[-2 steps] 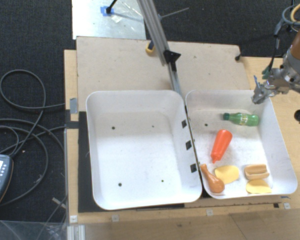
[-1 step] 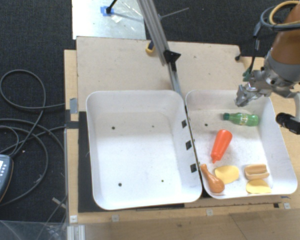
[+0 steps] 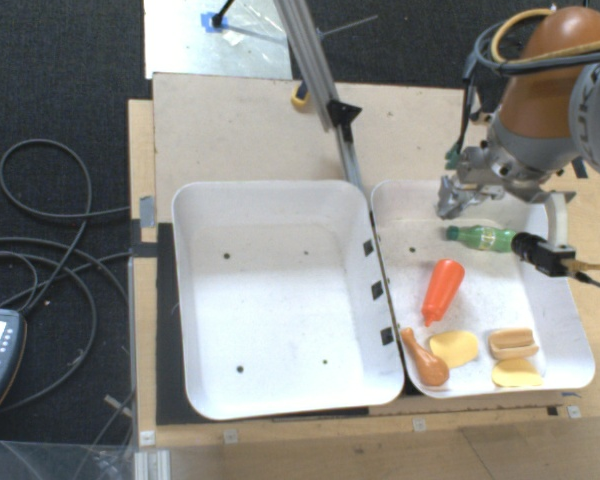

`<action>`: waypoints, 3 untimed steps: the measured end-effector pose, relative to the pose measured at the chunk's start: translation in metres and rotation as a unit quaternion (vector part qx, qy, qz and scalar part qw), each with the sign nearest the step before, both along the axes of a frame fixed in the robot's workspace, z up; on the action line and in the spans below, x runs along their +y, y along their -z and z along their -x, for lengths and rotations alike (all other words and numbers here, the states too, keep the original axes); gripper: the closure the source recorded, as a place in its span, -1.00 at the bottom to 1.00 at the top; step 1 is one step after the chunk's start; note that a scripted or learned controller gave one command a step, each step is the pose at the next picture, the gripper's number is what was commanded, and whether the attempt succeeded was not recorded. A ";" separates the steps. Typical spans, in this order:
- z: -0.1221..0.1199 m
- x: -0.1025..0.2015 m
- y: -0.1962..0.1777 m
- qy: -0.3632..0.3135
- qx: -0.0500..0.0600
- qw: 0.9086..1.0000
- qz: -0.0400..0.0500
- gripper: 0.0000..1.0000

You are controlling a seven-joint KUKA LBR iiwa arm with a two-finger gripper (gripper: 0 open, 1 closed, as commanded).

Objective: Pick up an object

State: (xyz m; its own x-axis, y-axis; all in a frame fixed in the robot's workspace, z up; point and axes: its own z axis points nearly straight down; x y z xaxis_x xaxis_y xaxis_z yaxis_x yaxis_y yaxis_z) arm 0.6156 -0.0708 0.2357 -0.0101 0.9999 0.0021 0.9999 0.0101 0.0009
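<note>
My gripper (image 3: 454,204) hangs over the back part of the right bin (image 3: 577,320), just left of and above a small green bottle (image 3: 482,236) that lies on its side. An orange carrot-shaped toy (image 3: 442,288) rests in the middle of that bin, pointing toward the front. Along the front wall lie a brown drumstick (image 3: 423,359), a yellow chip-like piece (image 3: 455,347), a hot dog bun (image 3: 512,343) and a yellow slice (image 3: 517,373). Nothing shows in the gripper's grasp.
The left bin (image 3: 195,268) stands beside the right one, the two sharing a dividing wall (image 3: 378,278). A slanted metal pole (image 3: 315,63) reaches down to the back of that wall. Cables and a tablet lie on the floor at the left.
</note>
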 end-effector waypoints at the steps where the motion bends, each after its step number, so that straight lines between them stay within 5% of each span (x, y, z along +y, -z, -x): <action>1: 0.002 0.052 -0.009 -0.001 -0.001 1.000 0.000 1.00; 3: 0.018 0.160 -0.005 -0.001 0.000 1.000 -0.001 1.00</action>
